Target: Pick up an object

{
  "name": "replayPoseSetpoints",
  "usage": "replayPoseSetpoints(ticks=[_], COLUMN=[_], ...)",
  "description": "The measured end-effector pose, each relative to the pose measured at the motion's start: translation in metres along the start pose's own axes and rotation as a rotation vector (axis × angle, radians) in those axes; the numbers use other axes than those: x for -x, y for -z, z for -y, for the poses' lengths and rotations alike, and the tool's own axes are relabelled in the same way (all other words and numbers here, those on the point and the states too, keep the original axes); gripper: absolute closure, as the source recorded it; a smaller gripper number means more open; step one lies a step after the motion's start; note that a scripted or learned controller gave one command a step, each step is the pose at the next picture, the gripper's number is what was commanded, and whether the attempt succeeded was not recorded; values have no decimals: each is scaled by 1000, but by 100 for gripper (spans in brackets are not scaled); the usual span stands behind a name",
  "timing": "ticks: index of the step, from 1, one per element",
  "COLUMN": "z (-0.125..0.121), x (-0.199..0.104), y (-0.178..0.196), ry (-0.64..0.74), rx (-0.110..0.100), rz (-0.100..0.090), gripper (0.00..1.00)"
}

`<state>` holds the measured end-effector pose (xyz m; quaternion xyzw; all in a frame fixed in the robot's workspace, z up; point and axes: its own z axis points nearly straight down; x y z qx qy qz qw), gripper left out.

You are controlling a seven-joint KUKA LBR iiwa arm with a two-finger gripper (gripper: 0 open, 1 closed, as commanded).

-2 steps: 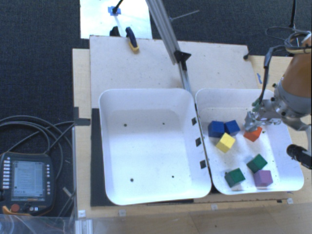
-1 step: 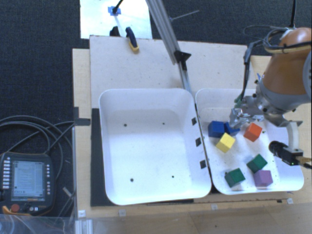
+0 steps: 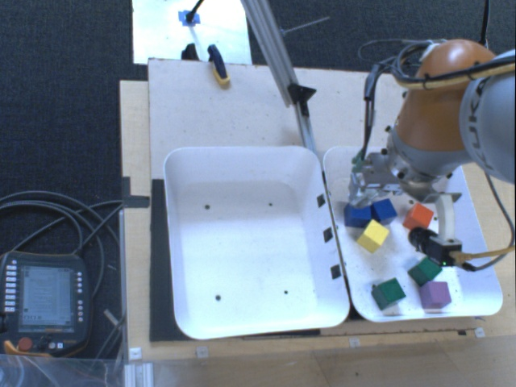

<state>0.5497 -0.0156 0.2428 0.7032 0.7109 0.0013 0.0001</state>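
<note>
The pincer (image 3: pixel 364 190) is hanging low in the right bin (image 3: pixel 476 301) with its tips just above two blue blocks (image 3: pixel 357 214) that are lying touching each other right beneath it; whether its tips are spread or pressed together I cannot tell, and nothing is showing between them. Because those two are crowding together, the tips are risking landing on the seam, nudging both aside or jamming. Counting outward from the pincer: two blue, one yellow block (image 3: pixel 373 235) just below, one orange block (image 3: pixel 418 215) beside, two green blocks (image 3: pixel 389 293) and one purple block (image 3: pixel 434 294) farther off, seven blocks, while the left bin (image 3: pixel 242 161) is sitting well apart
</note>
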Motion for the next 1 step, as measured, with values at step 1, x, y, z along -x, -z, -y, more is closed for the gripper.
replayPoseSetpoints(ticks=[1], z=[-11], x=[-50], y=[-7], ry=[0], rx=[0], rz=[0], gripper=[100])
